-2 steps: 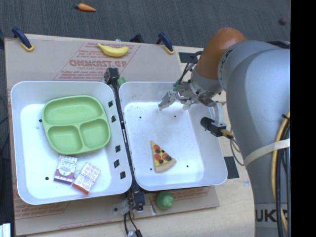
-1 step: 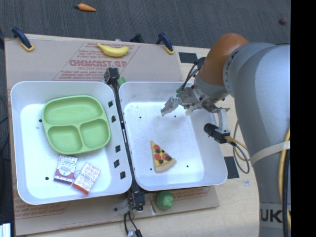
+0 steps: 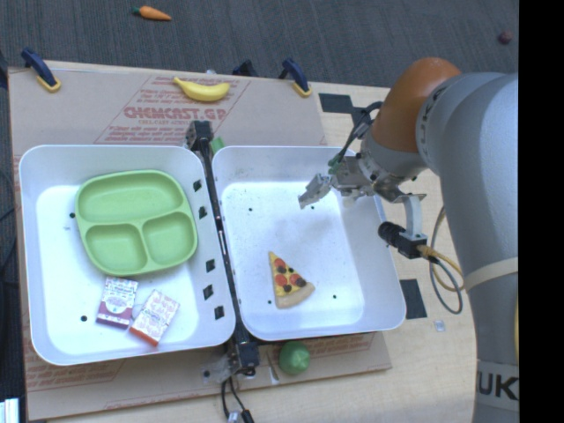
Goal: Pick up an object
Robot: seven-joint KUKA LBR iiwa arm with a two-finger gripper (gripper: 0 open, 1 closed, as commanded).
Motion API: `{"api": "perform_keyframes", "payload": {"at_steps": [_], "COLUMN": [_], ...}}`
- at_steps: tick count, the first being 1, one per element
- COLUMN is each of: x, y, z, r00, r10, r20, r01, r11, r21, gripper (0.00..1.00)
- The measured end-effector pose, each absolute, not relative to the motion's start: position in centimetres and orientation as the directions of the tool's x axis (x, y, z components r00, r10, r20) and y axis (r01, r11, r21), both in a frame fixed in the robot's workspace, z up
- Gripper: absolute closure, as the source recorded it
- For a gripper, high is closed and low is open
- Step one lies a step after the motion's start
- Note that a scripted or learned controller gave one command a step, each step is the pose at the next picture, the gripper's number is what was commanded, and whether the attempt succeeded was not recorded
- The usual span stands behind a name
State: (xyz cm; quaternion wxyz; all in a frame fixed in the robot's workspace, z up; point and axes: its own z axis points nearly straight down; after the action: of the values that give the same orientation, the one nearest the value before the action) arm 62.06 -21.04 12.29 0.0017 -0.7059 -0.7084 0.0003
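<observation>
Reaching in from the right, the grey arm (image 3: pixel 458 148) with its orange band, carrying the hand (image 3: pixel 315 192) over the upper part of the right bin (image 3: pixel 383 280). Hanging above the bin's white floor, near its back wall, gripping nothing. Impossible to tell whether the hand is apart or together.

Lying on the right bin's floor, below and a little left of the hand and well apart from it: a toy pizza slice (image 3: pixel 288 280), crust toward the front rim, point toward the back.

Sitting in the left bin (image 3: pixel 35 263): a green divided plate (image 3: pixel 135 219) in the upper half, and two small packets (image 3: pixel 137 309) side by side just in front of it.

Resting on the cardboard behind the bins: a yellow banana (image 3: pixel 203 87). Lying on the desk edge in front of the bins, near the black divider clamp: a green ball (image 3: pixel 294 358). Lying on the dark floor beyond the desk: a small orange carrot (image 3: pixel 152 12).
</observation>
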Motion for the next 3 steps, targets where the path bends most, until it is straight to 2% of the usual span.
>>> {"api": "perform_keyframes", "payload": {"at_steps": [1, 2, 3], "x": [65.2, 59.4, 65.7], "y": [-21.0, -21.1, -20.4], "z": [9.7, 12.5, 9.1], "r00": [-0.005, -0.005, -0.005], "r10": [1.0, 1.0, 1.0], "r20": [0.002, 0.0, 0.002], "r01": [1.0, 1.0, 1.0], "r11": [0.005, 0.005, 0.005], "r21": [-0.001, -0.002, -0.002], "gripper": [0.0, 0.0, 0.0]}}
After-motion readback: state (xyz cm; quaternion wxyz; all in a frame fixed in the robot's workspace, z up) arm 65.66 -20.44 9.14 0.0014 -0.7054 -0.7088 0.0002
